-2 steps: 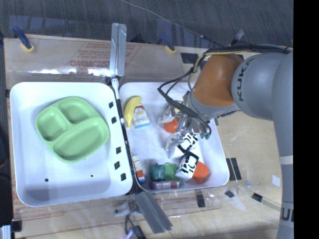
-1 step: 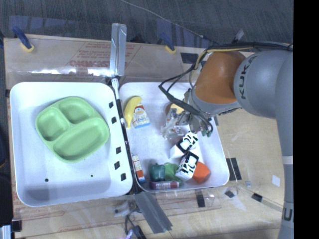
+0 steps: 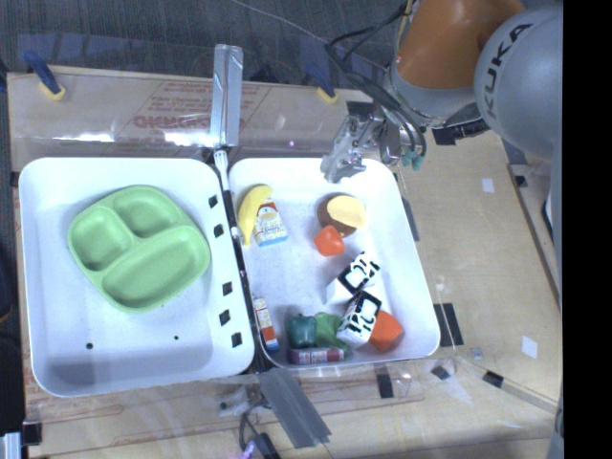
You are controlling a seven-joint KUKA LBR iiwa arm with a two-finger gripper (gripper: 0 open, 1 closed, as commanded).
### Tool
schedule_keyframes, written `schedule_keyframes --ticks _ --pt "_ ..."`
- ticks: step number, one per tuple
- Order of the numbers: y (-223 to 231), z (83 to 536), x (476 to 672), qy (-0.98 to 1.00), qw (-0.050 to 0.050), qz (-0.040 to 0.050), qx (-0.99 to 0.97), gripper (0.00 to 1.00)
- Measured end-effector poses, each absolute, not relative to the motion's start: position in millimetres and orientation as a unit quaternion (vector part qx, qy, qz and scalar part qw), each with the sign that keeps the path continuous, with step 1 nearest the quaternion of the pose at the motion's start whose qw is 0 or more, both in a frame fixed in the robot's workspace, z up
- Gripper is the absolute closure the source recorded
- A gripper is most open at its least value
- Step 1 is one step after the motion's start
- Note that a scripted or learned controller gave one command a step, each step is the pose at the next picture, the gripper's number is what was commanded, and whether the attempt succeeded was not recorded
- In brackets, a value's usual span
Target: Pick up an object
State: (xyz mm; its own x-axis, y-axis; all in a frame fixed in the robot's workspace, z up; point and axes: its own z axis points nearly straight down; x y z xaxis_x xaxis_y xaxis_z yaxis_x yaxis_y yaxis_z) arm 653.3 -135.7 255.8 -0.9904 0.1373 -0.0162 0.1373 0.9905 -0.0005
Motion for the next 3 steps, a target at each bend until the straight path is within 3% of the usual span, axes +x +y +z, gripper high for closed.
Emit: schedule_keyframes --ticks 1,2,3 --pt "-169.0 203.9 613.6 0.998 0.000 -0.0001 -0.062 1.00" --pt "-182.7 153.7 657.6 0.975 0.001 0.0002 -0.220 1.00" --pt "-154.3 227.5 659.4 0.965 0.005 -0.0025 -0.262 1.00"
